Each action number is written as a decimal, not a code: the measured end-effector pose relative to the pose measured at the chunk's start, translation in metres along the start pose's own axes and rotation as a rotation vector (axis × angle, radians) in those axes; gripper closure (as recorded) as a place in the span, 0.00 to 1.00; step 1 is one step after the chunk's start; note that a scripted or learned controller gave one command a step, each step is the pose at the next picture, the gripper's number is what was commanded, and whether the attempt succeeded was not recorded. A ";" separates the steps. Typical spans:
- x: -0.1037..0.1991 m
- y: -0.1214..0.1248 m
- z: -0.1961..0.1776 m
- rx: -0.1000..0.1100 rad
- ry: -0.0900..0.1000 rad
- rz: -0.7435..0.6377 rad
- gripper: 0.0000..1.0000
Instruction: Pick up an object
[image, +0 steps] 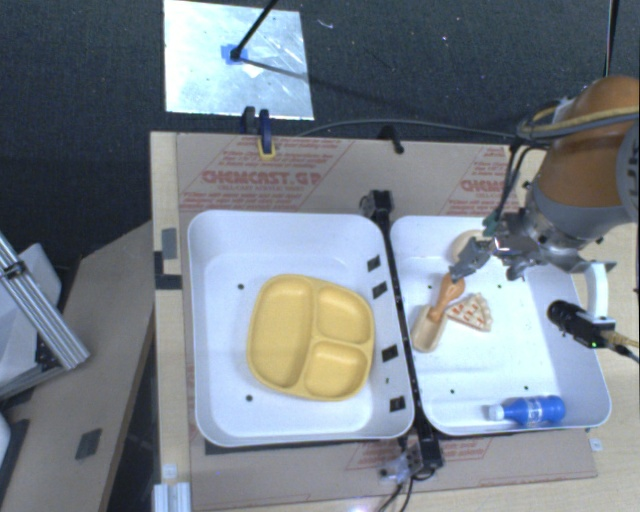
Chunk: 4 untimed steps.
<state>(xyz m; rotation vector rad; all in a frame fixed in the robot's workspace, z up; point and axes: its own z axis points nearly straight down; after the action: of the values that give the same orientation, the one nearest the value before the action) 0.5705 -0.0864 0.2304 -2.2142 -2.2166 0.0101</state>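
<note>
My jaws hang over the right bin, above the upper end of the wooden spoon, and from this slant I cannot tell whether they are apart or together. Nothing shows between them, so I claim no hold on anything.

The spoon is what I judge I am going for. It lies flat near the left side of the right bin, close to the divider between the two bins. Its long axis runs on a diagonal: the thin orange-brown handle points up and to the right, toward my jaws, and the pale scoop end points down and to the left.

What could go wrong: the waffle wedge lies just beside the spoon's middle, touching or nearly so, and I could nudge it or pinch it along with the spoon. The handle is slim and lies low, so a close that is off its line could slide past it or spin the spoon away. Gripped near the handle end, the heavier scoop could droop and slip out on the lift.

The blue bottle lies well apart at the bin's near edge, and the yellow divided plate sits in the left bin on the worktop, both out of my way
</note>
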 end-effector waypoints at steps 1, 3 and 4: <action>0.000 0.002 -0.006 -0.012 -0.001 -0.002 0.00; 0.002 -0.009 0.082 -0.007 0.000 0.000 0.00; 0.002 -0.008 0.122 -0.013 0.000 0.001 0.00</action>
<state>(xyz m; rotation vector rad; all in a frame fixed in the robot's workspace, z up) 0.5613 -0.0843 0.1082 -2.2215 -2.2221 -0.0036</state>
